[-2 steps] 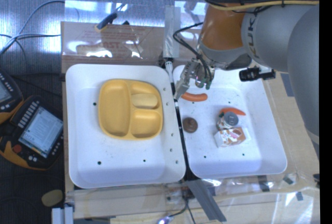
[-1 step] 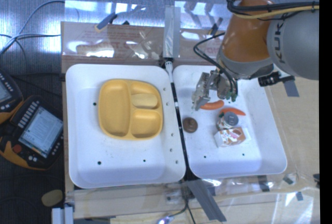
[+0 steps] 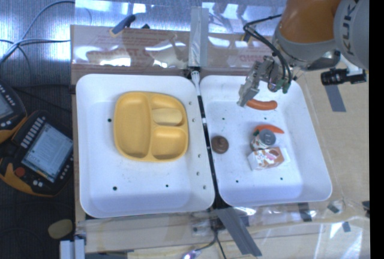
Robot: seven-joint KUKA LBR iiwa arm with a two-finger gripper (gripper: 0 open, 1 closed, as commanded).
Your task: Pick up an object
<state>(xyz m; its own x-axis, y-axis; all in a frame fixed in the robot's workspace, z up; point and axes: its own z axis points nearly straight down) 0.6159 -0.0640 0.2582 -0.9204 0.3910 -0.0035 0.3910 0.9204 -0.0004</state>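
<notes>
Sausage [image 3: 262,105], upper part of the right bin [image 3: 312,174], lies just beside our jaws [image 3: 247,96], which look spread and empty, so we judge a skewed descent could nudge it aside.

Pincer [image 3: 249,95] over right bin [image 3: 312,186], beside orange sausage [image 3: 262,105].

We see open floor in the right bin [image 3: 312,183] along its near edge & far-left corner. Obstacles there: sausage [image 3: 262,105] under the gripper [image 3: 255,87], brown disc [image 3: 219,144] by the left wall, packet cluster [image 3: 266,148] mid-right. Left bin [image 3: 96,192]: yellow tray [image 3: 150,126] fills the centre; margins around it are free.
</notes>
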